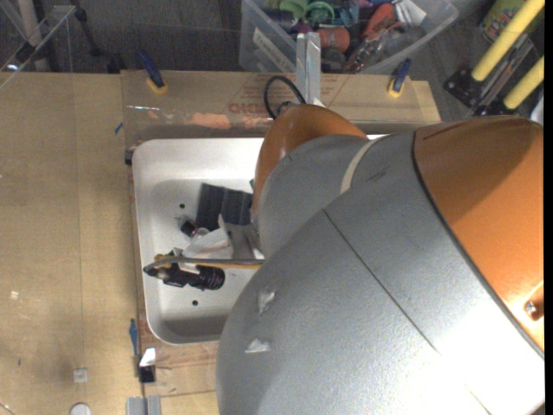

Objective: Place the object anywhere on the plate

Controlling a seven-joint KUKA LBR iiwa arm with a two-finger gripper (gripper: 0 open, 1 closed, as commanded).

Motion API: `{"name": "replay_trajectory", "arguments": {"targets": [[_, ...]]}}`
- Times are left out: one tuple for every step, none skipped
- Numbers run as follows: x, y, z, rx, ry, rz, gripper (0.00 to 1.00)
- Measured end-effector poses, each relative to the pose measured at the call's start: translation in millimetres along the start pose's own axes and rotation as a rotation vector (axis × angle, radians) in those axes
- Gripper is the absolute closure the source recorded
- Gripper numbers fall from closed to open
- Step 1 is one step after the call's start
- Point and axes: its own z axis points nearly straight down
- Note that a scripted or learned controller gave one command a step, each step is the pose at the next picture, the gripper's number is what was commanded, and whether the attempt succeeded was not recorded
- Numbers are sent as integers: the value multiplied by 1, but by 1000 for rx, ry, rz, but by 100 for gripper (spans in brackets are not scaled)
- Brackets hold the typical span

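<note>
My arm (389, 275) is very close to the camera and hides most of both bins. Past its left edge, the gripper's black body (216, 204) hangs low inside the left white bin (160, 171). A small dark part (187, 226) sticks out below and to the left of it. Just under that lies a pale, whitish piece (207, 243). A thin tan stick (216, 264) runs across the bin floor, with a dark cylindrical object (188, 276) beside its left end. I cannot tell whether the gripper touches any of these.
A clear tub of colourful toys (346, 11) stands behind the bins at the top. Blue clamps (154, 78) (397, 78) hold the brown board at the back. Bare wooden bench (60, 232) spreads out to the left.
</note>
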Motion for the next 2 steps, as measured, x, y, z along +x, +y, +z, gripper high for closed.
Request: {"name": "replay_trajectory", "arguments": {"targets": [[1,2,-9,-1,0,4,100],[64,29,9,-1,2,-2,100]]}}
